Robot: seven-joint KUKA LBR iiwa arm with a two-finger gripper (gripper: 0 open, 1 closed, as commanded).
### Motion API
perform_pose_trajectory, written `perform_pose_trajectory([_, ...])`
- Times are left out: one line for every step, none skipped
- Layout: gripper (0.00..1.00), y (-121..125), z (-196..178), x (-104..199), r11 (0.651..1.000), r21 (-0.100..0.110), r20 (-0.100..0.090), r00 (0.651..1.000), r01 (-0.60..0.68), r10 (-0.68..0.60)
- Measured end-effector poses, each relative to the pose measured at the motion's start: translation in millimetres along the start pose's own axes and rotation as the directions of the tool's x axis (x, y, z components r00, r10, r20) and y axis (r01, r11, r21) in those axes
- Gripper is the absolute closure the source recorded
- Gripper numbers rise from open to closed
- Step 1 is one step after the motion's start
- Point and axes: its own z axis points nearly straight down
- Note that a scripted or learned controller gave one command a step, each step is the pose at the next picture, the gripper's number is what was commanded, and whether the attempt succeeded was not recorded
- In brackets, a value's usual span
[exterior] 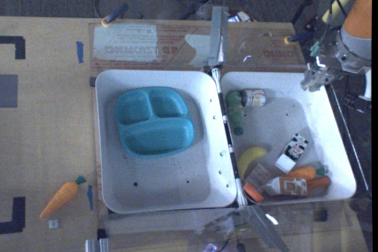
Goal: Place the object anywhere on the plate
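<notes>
Gripper [314, 78]: over right bin's [339, 144] far right rim, finger state indiscernible. Teal plate [155, 121]: left bin [118, 186], far half. Objects [277, 177]: clustered in right bin, near side.

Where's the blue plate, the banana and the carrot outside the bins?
blue plate [155, 121], camera view, middle of the plate.
banana [251, 157], camera view, middle of its yellow side.
carrot [59, 198], camera view, orange body on the bench.

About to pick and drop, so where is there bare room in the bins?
Left bin: bare floor in front of the plate. Right bin: bare middle between can and carton. Crowded along its front, around carrot and lemon.
</notes>
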Motion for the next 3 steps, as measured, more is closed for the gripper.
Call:
perform_pose_trajectory([1.00, -15, 46, 89, 0.974, 0.000, -0.002, 0.974, 0.228, -0.228])
perform_pose_trajectory([1.00, -2, 13, 165, 0.976, -0.004, -0.001, 0.976, 0.217, -0.217])
perform_pose_trajectory([1.00, 3, -48, 130, 0.978, -0.004, 0.000, 0.978, 0.209, -0.209])
